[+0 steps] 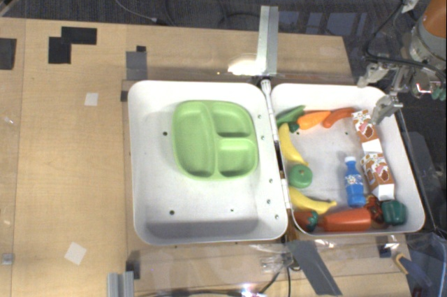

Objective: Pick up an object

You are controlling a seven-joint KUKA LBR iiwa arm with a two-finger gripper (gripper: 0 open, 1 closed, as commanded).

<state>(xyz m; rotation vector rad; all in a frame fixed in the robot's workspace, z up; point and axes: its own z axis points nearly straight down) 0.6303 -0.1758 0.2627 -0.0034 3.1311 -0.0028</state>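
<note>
Hovering over the far right corner of the right shallow white bin (pixel 413 170), metal pincer (pixel 386 107) open and holding nothing, just beside the small brown-and-white carton (pixel 362 125); best to drop straight down and squeeze its sides gently.

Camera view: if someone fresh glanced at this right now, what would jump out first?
Probably the green divided tray, alone in the left bin. Next, the right bin, crowded with toy food: a carrot at the far side, a blue bottle near the middle. The gripper hangs over its far right corner.
</note>
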